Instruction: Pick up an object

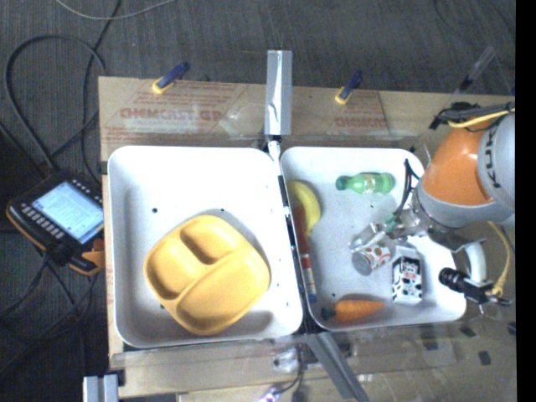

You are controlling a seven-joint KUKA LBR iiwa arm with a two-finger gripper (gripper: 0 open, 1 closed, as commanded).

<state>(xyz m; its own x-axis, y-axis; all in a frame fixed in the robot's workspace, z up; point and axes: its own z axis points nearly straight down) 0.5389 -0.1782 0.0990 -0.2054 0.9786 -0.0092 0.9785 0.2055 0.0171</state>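
The right bin (pixel 368 162) holds several objects. A green bottle (pixel 366 182) lies near its far wall, and a yellow banana (pixel 306 205) lies by its left wall. A small white and red cup (pixel 371 257) lies on its side at mid-bin. Beside the cup is a white patterned box (pixel 407 279). An orange carrot (pixel 358 309) rests along the near wall. My gripper (pixel 383 232) reaches in from the right and hangs just above the cup's upper edge, with the orange wrist band (pixel 456 174) behind it. Whether it touches the cup I cannot tell.
The left bin (pixel 134 174) holds a yellow divided plate (pixel 208 272). A thin red marker (pixel 303 258) lies along the wall between the bins. A metal post (pixel 278 90) stands behind that wall. A teach pendant (pixel 60 216) lies off the bench to the left.
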